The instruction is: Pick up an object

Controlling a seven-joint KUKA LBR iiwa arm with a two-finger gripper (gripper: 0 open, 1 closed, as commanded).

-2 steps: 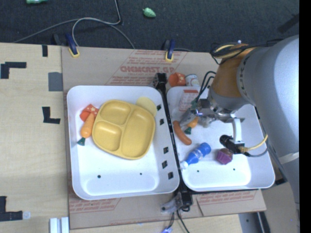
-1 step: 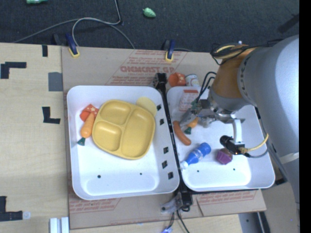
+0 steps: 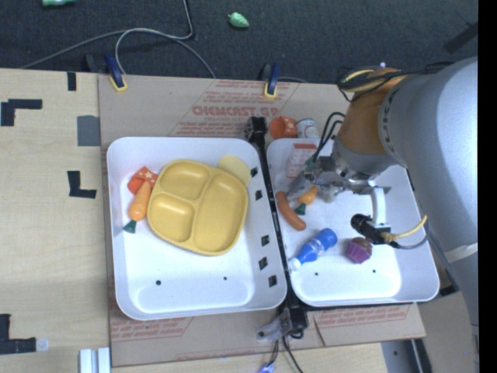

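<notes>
Pincer (image 3: 304, 183) low over right bin (image 3: 411, 282)

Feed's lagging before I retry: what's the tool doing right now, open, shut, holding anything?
Tool: low in the right bin among the toys near the divider; whether it is open, shut or holding anything cannot be told.

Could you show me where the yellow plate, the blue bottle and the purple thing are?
yellow plate (image 3: 197, 207), camera view, on its middle divider.
blue bottle (image 3: 318, 245), camera view, on its body.
purple thing (image 3: 358, 249), camera view, on its top surface.
</notes>
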